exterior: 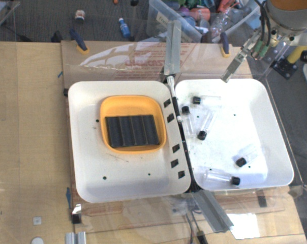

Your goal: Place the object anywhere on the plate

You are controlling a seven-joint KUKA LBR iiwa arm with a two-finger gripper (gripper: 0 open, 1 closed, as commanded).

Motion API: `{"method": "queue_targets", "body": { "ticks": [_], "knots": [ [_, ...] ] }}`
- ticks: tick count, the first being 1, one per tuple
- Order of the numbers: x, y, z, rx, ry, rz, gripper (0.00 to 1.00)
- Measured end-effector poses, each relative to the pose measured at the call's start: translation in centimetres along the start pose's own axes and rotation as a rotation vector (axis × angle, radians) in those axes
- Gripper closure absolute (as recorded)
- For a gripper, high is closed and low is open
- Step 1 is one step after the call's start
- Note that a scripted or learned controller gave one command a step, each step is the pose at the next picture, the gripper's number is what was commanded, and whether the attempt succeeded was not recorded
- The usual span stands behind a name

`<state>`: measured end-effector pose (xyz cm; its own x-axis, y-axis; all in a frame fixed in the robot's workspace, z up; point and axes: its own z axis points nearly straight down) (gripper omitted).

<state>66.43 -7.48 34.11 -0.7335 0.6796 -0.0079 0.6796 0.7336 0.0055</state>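
arm at upper right, claw (pixel 234 67) angled down-left

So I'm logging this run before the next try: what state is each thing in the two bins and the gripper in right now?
Yellow plate: in the left bin, upright, carrying a dark ribbed block.
Clear vials with black caps: lying on their sides, scattered in the right bin, none on the plate.
Gripper: raised over the right bin's far edge, nothing visible between its fingers.

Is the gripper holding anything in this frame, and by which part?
Nothing is held: the gripper hangs above the right bin's far rim, away from the vials.
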Motion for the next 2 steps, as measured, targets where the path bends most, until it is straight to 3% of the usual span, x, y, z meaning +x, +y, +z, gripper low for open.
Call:
{"method": "queue_targets", "body": {
  "ticks": [1, 2],
  "knots": [
    [-0.1, 0.1, -1.3, -0.007, -0.008, 0.001, 1.0],
    [-4.1, -5.8, -5.3, 0.0, -0.004, -0.339, 1.0]
  ]
}}
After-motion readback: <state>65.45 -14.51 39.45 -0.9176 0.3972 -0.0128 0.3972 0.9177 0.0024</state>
